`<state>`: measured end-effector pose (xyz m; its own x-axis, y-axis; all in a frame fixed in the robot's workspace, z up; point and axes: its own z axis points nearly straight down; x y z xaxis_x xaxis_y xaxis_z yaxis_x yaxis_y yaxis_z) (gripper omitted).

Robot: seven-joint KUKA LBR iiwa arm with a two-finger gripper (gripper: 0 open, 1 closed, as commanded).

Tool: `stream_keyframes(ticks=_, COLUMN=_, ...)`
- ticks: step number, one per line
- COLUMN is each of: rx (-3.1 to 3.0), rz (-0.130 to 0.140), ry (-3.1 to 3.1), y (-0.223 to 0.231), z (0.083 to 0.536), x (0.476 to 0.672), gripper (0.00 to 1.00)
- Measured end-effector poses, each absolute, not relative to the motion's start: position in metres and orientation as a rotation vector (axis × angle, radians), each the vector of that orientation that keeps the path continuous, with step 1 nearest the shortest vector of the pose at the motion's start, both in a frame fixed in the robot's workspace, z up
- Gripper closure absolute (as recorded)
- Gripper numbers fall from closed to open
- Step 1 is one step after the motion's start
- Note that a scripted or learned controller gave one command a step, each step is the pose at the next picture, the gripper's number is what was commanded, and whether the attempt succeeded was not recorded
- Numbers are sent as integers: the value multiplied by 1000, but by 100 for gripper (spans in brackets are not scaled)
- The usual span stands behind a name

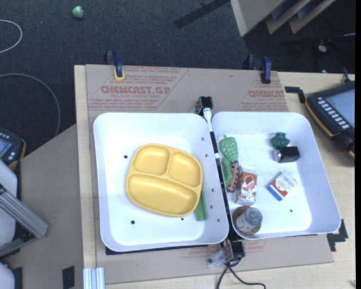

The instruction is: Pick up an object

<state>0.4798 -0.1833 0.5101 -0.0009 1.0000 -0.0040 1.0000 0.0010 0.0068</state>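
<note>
The left bin (pixel 107 169) holds a yellow divided plate (pixel 164 179) with a green stick-shaped item (pixel 201 208) at its right side. The right bin (pixel 304 147) holds a green bumpy toy (pixel 228 149), a narrow orange and green piece (pixel 233 175), a small carton with red print (pixel 247 188), a round tin (pixel 247 220), a white, blue and orange packet (pixel 282 185), a dark green object (pixel 278 139) and a black block (pixel 288 153).
Both bins rest on a cardboard sheet (pixel 141 87) held by blue clamps (pixel 117 63). A tablet device (pixel 338 113) lies at the right. A small green ball (pixel 78 11) sits on the dark floor at the top left.
</note>
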Motion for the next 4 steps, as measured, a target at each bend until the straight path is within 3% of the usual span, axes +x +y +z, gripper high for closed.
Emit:
stream_keyframes(ticks=1, rx=2213, rz=6, ry=2219, y=-160, z=537, x=480, gripper=100)
stream_keyframes(ticks=2, rx=2231, rz=-11, ry=2229, y=-155, z=406, x=479, gripper=100)
stream_keyframes(ticks=4, rx=2210, rz=10, ry=2222, y=-77, z=511, x=480, gripper=100)
